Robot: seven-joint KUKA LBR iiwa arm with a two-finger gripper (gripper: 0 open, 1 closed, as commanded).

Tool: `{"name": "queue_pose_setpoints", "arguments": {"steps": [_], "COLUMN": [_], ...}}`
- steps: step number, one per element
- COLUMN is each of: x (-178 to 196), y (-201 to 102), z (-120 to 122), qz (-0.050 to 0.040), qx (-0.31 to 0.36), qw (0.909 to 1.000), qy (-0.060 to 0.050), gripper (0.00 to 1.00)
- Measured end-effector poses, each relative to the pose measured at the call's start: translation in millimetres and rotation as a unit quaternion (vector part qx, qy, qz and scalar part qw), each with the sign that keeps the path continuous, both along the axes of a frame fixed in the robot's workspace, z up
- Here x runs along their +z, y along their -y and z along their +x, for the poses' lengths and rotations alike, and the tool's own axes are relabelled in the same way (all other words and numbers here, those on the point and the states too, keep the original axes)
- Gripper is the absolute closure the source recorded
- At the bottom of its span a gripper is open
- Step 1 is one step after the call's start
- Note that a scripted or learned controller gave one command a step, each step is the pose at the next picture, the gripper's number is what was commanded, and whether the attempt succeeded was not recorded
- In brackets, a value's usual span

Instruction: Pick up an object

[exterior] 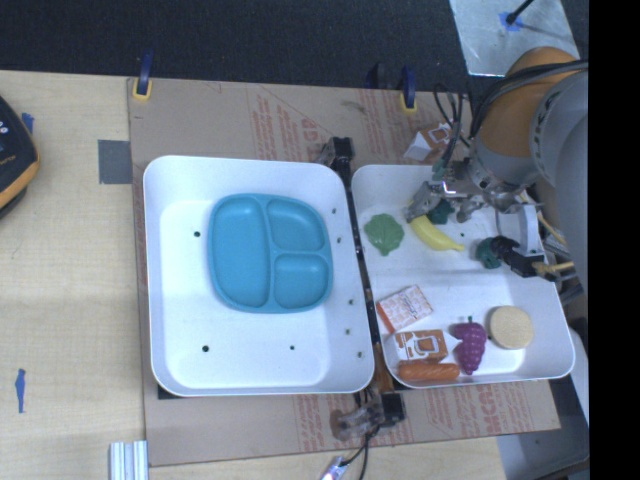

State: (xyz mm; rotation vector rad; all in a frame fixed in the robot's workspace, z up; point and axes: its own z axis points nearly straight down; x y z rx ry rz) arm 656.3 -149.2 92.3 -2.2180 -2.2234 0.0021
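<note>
My gripper is low in the back part of the right bin, open, its fingertips just above the left end of a yellow banana. The banana lies on the bin floor and nothing is held between the fingers. A green leafy piece lies just left of the banana. A dark green item sits to the banana's right, under the wrist.
The right bin's front holds a round tan cookie, purple grapes, two small cartons and an orange sausage-like item. The left bin holds a blue divided plate. The arm and its cables cover the right bin's far right corner.
</note>
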Motion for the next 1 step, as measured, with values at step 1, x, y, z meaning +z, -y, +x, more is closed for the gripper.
{"name": "queue_pose_setpoints", "arguments": {"steps": [1], "x": [0.1], "y": [13.9], "z": [0.1], "qz": [-0.0002], "qx": [0.000], "qw": [1.0000], "qy": [0.001], "gripper": [0.00]}}
